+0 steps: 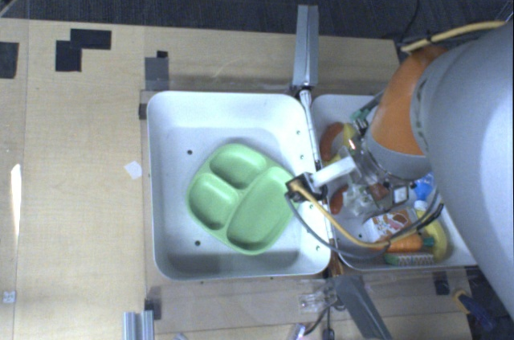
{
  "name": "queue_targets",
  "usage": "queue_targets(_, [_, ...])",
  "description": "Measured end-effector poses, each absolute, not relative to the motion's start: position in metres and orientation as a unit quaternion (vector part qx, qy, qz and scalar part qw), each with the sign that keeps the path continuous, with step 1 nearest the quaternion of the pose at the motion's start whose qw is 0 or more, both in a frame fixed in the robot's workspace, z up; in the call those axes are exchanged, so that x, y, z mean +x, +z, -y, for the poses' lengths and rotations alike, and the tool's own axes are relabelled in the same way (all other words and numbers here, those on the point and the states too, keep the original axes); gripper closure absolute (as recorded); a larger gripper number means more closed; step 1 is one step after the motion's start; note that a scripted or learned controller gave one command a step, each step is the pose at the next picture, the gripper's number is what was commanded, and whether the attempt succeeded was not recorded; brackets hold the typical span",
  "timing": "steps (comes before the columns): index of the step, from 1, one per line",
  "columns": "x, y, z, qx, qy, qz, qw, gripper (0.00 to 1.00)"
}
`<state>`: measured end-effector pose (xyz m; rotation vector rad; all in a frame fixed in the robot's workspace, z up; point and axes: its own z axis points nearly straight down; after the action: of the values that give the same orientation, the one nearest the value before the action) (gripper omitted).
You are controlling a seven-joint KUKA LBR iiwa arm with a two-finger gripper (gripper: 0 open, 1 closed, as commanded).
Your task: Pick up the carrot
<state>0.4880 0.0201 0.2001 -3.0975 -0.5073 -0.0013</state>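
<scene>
Wooden bench (pixel 80 194) bears two white bins (pixel 173 250).

One fixed camera looks down at a slant on the bench (pixel 80 170), far enough to take in both white bins: the left bin (pixel 169 194) whole, the right bin (pixel 321 109) partly behind the arm (pixel 458 137).

The grey arm with its orange band (pixel 399 117) is reaching in from the right, its hand (pixel 363 194) pointing downward.
</scene>
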Motion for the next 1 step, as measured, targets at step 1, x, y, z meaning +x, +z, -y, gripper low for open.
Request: queue_targets(1, [0.4893,0.2101,-0.0204,-0.986,-0.0011,0.164,0.002,1.00])
